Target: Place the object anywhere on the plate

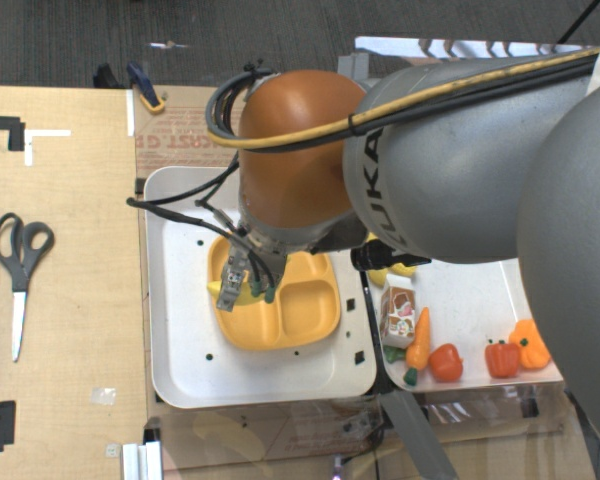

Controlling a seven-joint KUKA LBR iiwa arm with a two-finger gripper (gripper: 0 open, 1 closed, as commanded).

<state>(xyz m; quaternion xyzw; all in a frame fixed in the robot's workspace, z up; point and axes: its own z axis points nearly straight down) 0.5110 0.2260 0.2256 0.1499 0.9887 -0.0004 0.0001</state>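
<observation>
Bench (60,268) with scissors (20,258), two bins (180,368).

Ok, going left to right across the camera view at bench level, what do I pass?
Scissors → yellow plate in the left bin, with the gripper over its left part → small carton → carrot → tomato → red pepper → orange pepper.

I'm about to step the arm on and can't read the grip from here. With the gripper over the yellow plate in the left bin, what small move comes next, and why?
Probably a short straight lift, then check the fingers. The gripper sits low over the left part of the plate, and I cannot tell whether it holds anything. The toy vegetables, such as the carrot, lie in the right bin, so the placing may not be done.
</observation>
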